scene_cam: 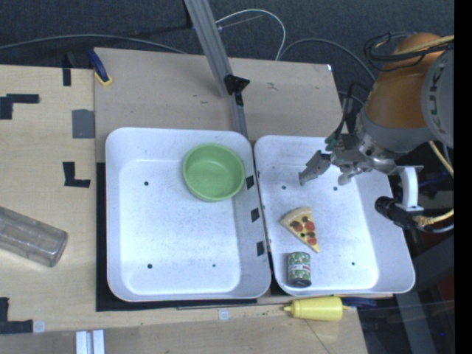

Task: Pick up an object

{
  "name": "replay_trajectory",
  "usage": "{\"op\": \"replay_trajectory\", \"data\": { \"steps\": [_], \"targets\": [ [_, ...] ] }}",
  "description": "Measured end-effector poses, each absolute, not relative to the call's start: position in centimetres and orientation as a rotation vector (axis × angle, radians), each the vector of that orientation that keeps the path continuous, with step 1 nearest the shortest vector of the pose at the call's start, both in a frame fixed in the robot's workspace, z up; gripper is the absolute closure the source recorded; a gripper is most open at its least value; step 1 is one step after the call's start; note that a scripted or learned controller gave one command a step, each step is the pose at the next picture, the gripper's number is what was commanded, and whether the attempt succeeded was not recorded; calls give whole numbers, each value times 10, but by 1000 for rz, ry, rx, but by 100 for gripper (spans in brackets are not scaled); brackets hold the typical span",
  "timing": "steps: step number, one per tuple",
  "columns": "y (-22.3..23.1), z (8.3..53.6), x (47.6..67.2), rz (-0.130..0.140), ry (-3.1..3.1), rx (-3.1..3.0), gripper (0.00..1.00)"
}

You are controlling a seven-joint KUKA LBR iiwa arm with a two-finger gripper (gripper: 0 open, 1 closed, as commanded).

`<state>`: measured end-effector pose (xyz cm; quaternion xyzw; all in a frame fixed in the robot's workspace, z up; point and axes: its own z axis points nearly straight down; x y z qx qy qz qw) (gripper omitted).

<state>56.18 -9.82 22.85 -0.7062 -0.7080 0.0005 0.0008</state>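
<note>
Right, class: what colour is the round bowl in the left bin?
Light green; the round plastic bowl shows plainly in the camera view.

Grey KUKA arm point(435, 87), broad orange band above wrist, partial dark lettering on grey shell at right. Black cables looped over orange section and trailing down past wrist. Grey metal gripper point(330, 169) with dark angular jaws. White bracket and black fitting alongside.
</note>
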Motion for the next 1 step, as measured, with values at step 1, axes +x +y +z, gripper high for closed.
{"op": "replay_trajectory", "data": {
  "steps": [1],
  "targets": [
    [-98, 229, 562, 1, -2223, -2218, 0]
  ]
}}
